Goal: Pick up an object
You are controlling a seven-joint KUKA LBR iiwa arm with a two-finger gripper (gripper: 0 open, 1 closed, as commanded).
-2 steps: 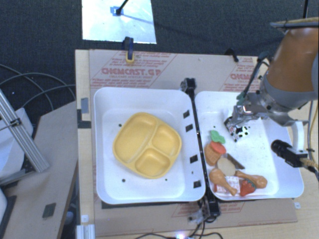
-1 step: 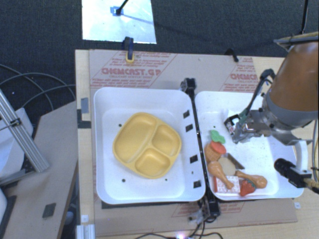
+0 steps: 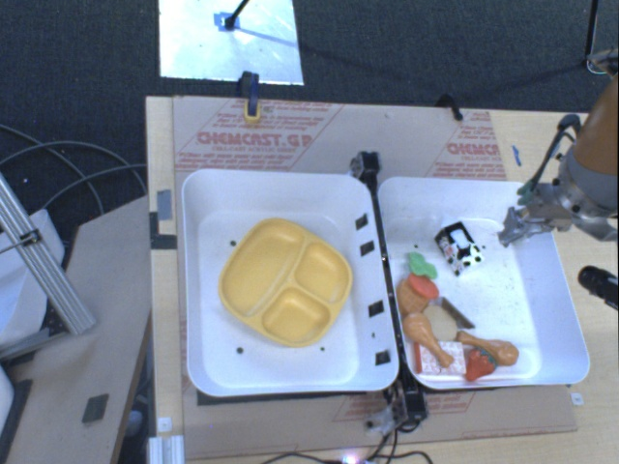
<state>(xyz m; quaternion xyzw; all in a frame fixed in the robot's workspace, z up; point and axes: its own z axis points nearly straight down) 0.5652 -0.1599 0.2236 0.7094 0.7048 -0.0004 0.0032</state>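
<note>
A KUKA arm's pincer point(image 3: 513, 228) hangs over the right bin point(image 3: 566, 303), near its far right rim; whether it is open or closed cannot be told. The nearest candidate, a black-and-white die point(image 3: 458, 245), lies on the bin floor just to the pincer's left, apart from it. Toy food, including a chicken drumstick point(image 3: 422, 332) and a strawberry point(image 3: 481, 363), crowds the near left corner. A clean pick likely means centring over the isolated die before descending, avoiding the clutter.

Toys point(image 3: 455, 327) clustered, right bin's point(image 3: 561, 298) near-left corner.
</note>
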